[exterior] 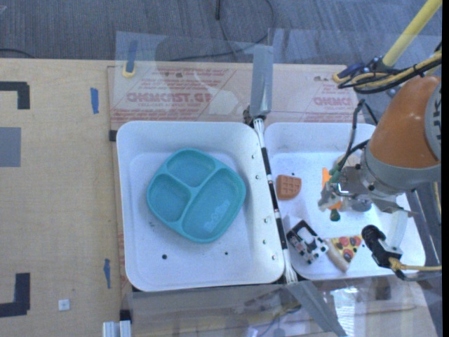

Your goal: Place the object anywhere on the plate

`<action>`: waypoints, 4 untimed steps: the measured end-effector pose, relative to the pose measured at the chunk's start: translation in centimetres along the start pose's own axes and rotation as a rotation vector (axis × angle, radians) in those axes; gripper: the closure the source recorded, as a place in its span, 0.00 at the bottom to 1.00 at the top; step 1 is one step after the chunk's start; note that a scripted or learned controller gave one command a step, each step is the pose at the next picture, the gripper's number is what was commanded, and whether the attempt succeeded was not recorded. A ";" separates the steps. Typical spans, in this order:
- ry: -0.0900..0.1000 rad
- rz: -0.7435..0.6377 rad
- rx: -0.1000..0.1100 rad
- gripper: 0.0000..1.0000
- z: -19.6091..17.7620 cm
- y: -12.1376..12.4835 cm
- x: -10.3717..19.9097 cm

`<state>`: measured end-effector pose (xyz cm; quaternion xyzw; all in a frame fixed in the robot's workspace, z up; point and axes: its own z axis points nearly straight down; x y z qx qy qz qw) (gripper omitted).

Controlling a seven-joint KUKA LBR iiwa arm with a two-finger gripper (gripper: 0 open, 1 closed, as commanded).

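Pincer (337, 201) over right bin (309, 139), grip state unclear, waffle (287, 187) just left, plate (196, 195) well apart.

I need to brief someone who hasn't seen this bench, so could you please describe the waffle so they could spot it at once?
Find the right bin, opposite the one holding the teal plate. The waffle lies near that bin's left wall, apart from the other toys. It is the small orange-brown square with a grid, unlike the pizza slice and black toy nearer the front.

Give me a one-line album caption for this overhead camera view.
Robot hand hovers among toys in the right white bin; teal three-section plastic plate sits in the left.
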<state>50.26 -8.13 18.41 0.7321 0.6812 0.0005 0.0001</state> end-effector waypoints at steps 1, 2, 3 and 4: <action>-0.001 -0.071 0.000 1.00 0.0 3.1 8.1; -0.001 0.080 0.001 1.00 0.0 1.6 16.9; -0.002 0.099 0.002 1.00 -0.7 4.3 25.3; -0.002 0.098 0.002 0.00 -0.7 4.3 25.3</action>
